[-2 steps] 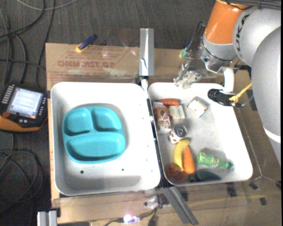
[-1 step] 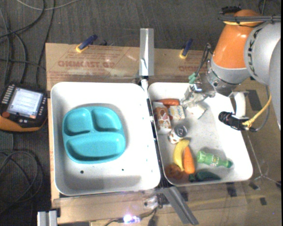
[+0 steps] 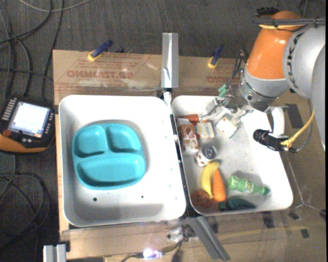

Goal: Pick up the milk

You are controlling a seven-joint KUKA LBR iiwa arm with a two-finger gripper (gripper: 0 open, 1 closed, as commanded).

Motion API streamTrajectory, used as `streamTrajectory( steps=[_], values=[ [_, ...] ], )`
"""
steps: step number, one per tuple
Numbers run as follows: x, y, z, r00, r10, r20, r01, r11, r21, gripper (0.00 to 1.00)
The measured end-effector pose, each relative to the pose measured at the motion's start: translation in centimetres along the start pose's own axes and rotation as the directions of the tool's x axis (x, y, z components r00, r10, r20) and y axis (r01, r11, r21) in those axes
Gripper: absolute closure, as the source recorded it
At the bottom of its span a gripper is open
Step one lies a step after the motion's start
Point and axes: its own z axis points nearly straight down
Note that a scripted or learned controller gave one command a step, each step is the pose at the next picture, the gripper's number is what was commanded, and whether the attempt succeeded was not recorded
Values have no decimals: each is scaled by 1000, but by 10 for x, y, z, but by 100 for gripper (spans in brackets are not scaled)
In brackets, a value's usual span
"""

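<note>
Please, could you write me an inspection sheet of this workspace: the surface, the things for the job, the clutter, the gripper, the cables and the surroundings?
Surface: two white bins on a bench; left bin, right bin.
Job's things: a small carton, likely the milk, lies near the right bin's left wall.
Clutter: turquoise divided tray in the left bin; banana, carrot and green bottle in the right bin.
Gripper: gripper is low over the right bin's far end; finger state unclear.
Cables: black cables on the floor at left.
Surroundings: handheld pendant left of the bins.
</note>
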Motion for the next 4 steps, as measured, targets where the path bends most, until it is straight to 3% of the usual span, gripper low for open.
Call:
streamTrajectory(
  steps=[1, 2, 3, 4],
  values=[
    [-53, -3, 108, 1000, 30, 0, -30, 999, -17, 0],
    [-14, 2, 116, 983, 186, 6, -185, 982, -18, 0],
    [-10, 6, 103, 983, 184, -1, -184, 983, -26, 100],
    [-12, 5, 104, 983, 186, 2, -186, 982, -24, 0]
  ],
)
